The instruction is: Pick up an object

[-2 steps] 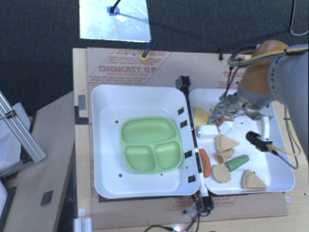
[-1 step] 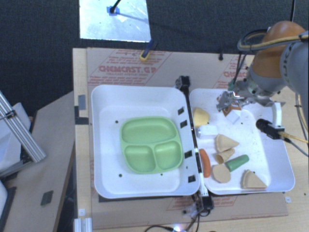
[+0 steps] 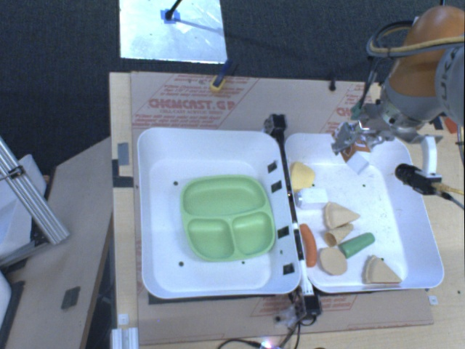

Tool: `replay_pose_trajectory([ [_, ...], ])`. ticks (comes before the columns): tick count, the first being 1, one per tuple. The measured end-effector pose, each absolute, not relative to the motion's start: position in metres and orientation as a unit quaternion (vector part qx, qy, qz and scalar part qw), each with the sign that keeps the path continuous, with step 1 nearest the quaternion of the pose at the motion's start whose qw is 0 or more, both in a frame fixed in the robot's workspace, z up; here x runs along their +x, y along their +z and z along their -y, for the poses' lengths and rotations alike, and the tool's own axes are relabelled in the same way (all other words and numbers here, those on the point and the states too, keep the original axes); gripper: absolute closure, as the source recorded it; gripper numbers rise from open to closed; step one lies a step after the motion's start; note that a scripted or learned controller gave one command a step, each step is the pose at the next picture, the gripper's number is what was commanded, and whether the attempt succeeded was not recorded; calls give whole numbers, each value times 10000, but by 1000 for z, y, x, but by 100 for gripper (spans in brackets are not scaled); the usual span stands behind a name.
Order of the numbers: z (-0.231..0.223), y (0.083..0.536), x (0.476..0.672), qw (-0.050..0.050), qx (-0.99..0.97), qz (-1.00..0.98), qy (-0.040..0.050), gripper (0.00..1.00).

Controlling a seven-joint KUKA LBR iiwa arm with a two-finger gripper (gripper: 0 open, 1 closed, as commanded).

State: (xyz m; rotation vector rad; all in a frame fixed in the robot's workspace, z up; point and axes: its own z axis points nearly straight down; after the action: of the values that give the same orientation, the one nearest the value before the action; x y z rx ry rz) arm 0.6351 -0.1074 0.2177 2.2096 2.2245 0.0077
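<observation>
Jaws (image 3: pixel 354 145) above right bin (image 3: pixel 414 217); smooth green sectioned tray (image 3: pixel 225 218) left.

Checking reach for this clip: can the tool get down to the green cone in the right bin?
Probably yes. The green cone lies uncovered, though tan pieces crowd its left side. The tool sits above the same bin's far end.

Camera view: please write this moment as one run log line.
gripper: above right bin far end, grasp unclear | green tray: left bin | carrot, yellow piece: right bin

Bright, even overhead light, slightly soft picture.
White bins (image 3: pixel 218 151) nearly wash out; glare on the metal sheet (image 3: pixel 172 20).
</observation>
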Motion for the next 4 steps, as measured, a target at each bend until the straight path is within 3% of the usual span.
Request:
replay_pose_trajectory([
  [1,107,225,636,12,7049,-7093,11,100],
  [3,20,223,620,-5,7038,-7104,6,100],
  [4,-33,234,601,-11,7035,-7107,10,100],
])
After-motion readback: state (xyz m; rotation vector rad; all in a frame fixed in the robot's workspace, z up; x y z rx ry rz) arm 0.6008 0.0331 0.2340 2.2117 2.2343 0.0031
